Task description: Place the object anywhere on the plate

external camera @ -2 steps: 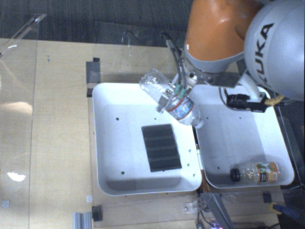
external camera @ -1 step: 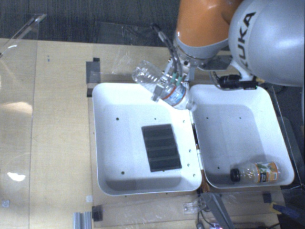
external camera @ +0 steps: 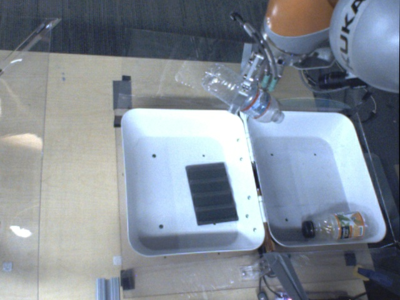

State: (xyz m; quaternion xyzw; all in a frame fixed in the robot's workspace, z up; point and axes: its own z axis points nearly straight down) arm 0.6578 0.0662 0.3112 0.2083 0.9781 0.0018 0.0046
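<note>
seemingly, gripper fingers pinch a crinkled clear plastic bottle above white bins.

A pale wooden tabletop bears two shallow white bins touching side by side. The left bin holds a dark ribbed plate near its middle; the right bin holds a bottle lying on its side near the front corner.

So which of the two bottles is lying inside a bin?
The bottle with the black cap and orange label, on its side in the right bin. The clear bottle is up at the gripper, above the bins' far edge.
</note>
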